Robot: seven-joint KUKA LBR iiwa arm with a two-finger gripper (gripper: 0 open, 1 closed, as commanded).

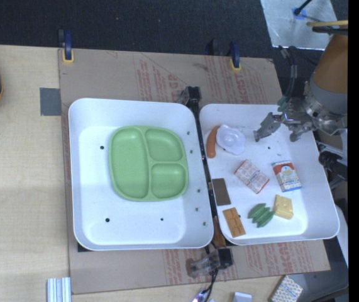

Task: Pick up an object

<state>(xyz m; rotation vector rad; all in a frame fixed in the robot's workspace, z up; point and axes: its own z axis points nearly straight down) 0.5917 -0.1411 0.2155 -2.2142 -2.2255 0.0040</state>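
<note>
Worktop (pixel 22 168) is carrying two white bins side by side. Left bin (pixel 91 225) is holding a green divided plate (pixel 148 163). Right bin (pixel 320 222) is holding the small items: clear plastic cup (pixel 231 138) lying next to an orange sausage (pixel 212 141), patterned packet (pixel 251 175), red-and-white carton (pixel 287 175), brown cracker (pixel 233 221), yellow wedge (pixel 283 207), green pea pods (pixel 261 214). Hand (pixel 278 126) is hovering over the right bin's upper area, fingers spread wide, gripping nothing.
</note>
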